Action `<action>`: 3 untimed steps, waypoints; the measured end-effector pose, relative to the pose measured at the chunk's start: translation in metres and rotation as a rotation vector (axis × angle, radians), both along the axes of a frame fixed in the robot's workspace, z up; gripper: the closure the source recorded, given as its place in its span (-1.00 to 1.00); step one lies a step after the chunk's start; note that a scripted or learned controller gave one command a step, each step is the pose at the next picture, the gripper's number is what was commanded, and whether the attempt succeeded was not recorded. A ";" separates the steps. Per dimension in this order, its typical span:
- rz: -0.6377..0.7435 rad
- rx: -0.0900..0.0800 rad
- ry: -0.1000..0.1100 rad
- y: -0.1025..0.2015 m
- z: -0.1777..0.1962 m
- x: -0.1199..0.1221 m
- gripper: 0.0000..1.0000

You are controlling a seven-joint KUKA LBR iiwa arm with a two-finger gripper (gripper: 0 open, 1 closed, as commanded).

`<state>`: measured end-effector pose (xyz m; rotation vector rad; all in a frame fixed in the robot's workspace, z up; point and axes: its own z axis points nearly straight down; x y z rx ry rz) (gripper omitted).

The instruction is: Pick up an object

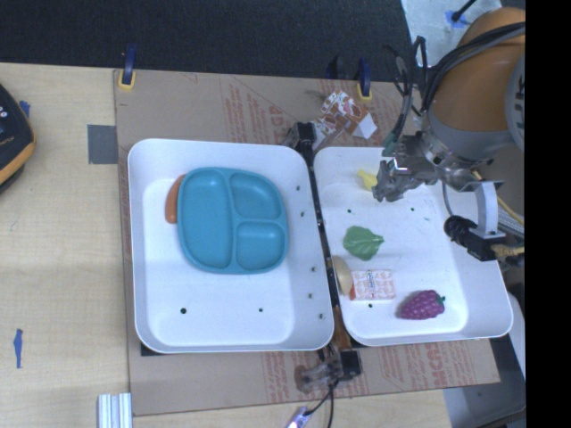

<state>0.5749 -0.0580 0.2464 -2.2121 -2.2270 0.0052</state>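
My gripper (389, 188) hangs over the far part of the right bin (473, 324), just right of a small yellow item (367, 179) that it nearly touches. A green leafy toy (362, 242) lies in the middle of that bin. Nearer the front lie a white and orange packet (373, 284), a tan piece (341, 275) against the left wall, and a purple bunch of grapes (420, 305). In the left bin (152, 319) a blue divided plate (233, 219) lies over an orange item (171, 200) that peeks out at its left.
A crumpled wrapper (343, 114) lies on the cardboard beyond the right bin. A black and yellow device (12, 136) sits at the far left edge of the bench. Clamps hold the cardboard at the back.
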 end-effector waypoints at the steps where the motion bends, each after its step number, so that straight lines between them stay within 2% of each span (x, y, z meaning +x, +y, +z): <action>1: 0.000 -0.001 0.001 0.004 -0.055 0.018 1.00; 2: -0.004 -0.001 -0.002 -0.067 -0.056 0.022 1.00; 3: -0.002 -0.001 -0.001 -0.068 -0.046 0.023 1.00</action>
